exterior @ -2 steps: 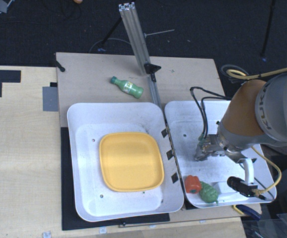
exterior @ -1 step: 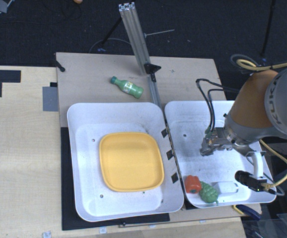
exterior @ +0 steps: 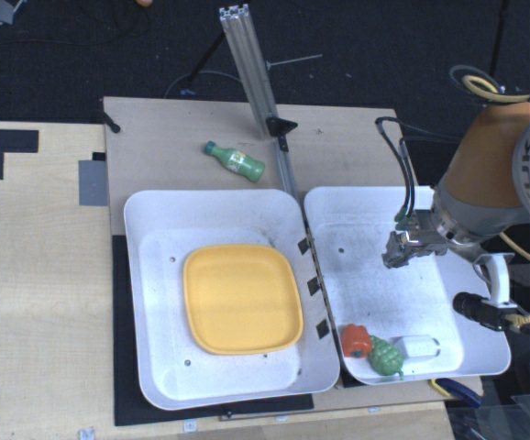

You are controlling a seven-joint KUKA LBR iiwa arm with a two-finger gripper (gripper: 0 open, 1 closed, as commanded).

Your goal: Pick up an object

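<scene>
Gripper [exterior: 401,251] hangs over the right bin [exterior: 375,211], holding nothing visible. 3 candidate objects cluster at its 6 o'clock: red piece [exterior: 356,339], green piece [exterior: 385,356], white piece [exterior: 418,346]. Recommended: descend vertically on 1 outlying piece, avoiding its neighbours. Yellow plate [exterior: 242,298] occupies the left bin [exterior: 146,246].

Plate [exterior: 243,299] in left bin [exterior: 146,246]; three small objects [exterior: 386,348] at right bin's [exterior: 338,211] near edge; bottle [exterior: 235,161] behind bins.
</scene>
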